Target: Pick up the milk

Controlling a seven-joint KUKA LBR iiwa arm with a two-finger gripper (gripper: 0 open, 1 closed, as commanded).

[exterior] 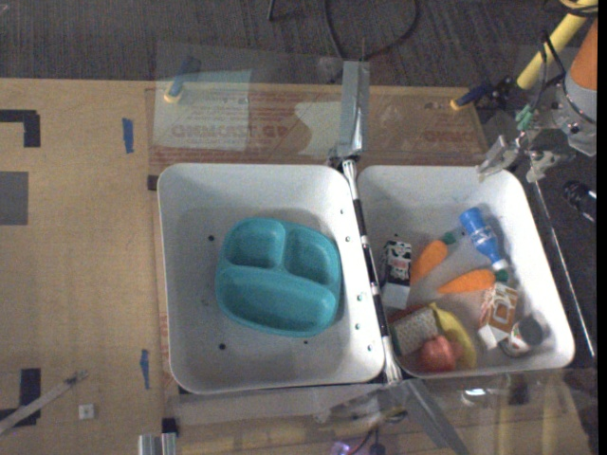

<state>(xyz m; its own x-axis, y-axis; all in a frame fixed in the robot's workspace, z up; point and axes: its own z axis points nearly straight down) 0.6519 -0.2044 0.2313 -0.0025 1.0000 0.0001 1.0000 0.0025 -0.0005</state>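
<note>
The milk carton (pixel 396 262) — a small one with black-and-white cow patches — lies in the right bin (pixel 417 192), hard against its left wall, just beside a carrot (pixel 429 260) and above a slice of bread (pixel 413 330). The gripper (pixel 517 156) hangs over the bin's upper right corner, well apart from the carton, with nothing between its fingers — they look spread. A teal divided plate (pixel 279 277) sits alone in the left bin (pixel 190 254).
</note>
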